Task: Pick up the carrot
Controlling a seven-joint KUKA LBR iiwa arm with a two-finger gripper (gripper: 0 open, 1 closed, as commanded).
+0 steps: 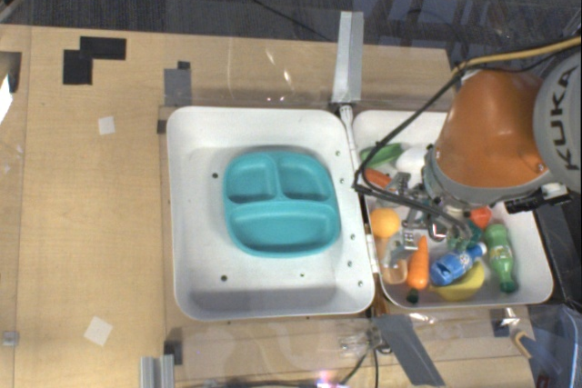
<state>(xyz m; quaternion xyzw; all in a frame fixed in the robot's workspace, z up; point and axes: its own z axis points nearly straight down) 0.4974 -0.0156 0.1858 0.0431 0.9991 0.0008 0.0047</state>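
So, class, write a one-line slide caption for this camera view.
KUKA arm's gripper hovers over the carrot among toy food in the right bin; a teal divided plate sits in the left bin.

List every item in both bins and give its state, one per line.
Blue divided plate: flat in the left bin, nothing on it.
Carrot: lying in the right bin, not lifted.
Banana: lying under the blue bottle.
Green bottle: lying down.
Orange fruit: resting by the carrot.
Arm: lowered over the right bin.
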